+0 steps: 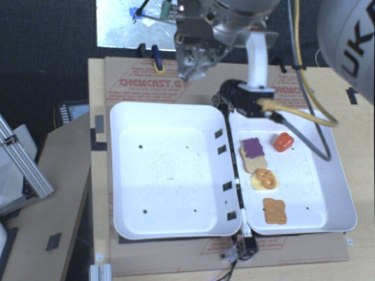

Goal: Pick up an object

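Observation:
The right bin (334, 201) holds a slice of toast with a purple topping (253, 153), a red pepper-like piece (283, 141), a round yellow-orange pastry (263, 180) and a brown waffle-like piece (274, 211). My gripper (196, 60) hangs high above the far edge of the left bin (129, 215), well away from all the pieces. Nothing shows between its metal fingers, and I cannot make out how far apart they stand.
Both bins rest on a cardboard sheet (140, 84) on the bench. A blue and yellow clamp (157, 59) sits at the cardboard's far edge. A metal frame (23, 163) stands at the left.

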Action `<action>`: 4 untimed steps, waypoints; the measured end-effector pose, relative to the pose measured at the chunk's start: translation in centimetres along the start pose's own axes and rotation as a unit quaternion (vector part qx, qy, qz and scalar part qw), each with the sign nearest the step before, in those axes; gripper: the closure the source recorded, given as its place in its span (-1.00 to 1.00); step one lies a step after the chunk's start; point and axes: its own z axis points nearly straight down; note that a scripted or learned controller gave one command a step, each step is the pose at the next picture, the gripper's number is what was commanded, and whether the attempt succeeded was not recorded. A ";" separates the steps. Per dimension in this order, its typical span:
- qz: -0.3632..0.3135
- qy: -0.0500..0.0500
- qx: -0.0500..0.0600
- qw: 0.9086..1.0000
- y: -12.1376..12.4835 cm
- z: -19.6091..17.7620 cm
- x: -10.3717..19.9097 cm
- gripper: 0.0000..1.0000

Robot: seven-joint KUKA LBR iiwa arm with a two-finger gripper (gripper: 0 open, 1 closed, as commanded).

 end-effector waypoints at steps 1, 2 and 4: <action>0.001 -0.002 0.004 1.000 0.2 0.6 0.0 -1.00; -0.001 -0.001 0.002 1.000 0.2 -0.6 0.0 1.00; -0.001 -0.001 0.003 1.000 0.2 -0.5 0.0 -1.00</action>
